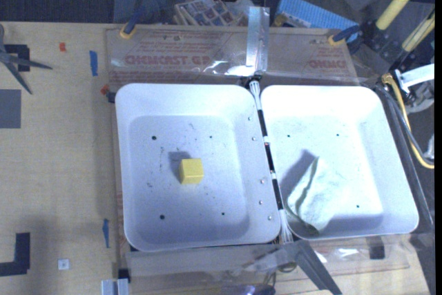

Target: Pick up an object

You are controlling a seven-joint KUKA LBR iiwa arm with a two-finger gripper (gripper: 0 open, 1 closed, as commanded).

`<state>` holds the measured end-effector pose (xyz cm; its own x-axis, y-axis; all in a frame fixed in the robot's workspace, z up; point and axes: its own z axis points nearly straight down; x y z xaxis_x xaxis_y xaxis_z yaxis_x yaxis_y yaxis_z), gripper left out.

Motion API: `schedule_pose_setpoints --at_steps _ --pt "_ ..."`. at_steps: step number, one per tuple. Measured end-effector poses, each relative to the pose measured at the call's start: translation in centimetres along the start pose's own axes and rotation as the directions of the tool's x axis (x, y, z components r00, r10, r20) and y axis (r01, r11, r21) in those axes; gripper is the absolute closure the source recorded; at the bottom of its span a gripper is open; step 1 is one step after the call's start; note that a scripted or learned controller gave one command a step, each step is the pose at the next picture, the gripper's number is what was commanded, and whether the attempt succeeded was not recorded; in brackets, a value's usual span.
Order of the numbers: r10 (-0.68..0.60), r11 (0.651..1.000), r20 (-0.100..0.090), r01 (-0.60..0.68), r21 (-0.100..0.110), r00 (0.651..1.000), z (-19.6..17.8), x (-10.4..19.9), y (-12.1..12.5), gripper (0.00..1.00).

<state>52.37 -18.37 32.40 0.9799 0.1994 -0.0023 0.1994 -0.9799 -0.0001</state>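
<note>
A yellow block (191, 170) lies near the middle of the left bin (138, 107), alone on its floor. A crumpled white cloth (316, 195) rests toward the near left of the right bin (366, 110).

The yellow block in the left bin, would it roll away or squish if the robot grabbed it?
Probably neither. The yellow block looks like a cube resting on a flat face, so a push would likely slide it along the left bin floor, not roll it. Its edges look crisp, which suggests it is stiff. It is small, so it is likely light.
</note>
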Motion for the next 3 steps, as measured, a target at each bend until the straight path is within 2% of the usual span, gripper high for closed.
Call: schedule_pose_setpoints --at_steps 1,2,3 --pt "0.003 1.0 0.002 -0.003 0.002 1.0 12.2 -2.3 -6.8 0.0" --pt "0.009 1.0 0.003 -0.01 0.002 1.0 11.4 -2.3 -6.5 1.0" --pt "0.014 1.0 0.005 -0.014 0.002 1.0 10.6 -2.3 -6.3 1.0"
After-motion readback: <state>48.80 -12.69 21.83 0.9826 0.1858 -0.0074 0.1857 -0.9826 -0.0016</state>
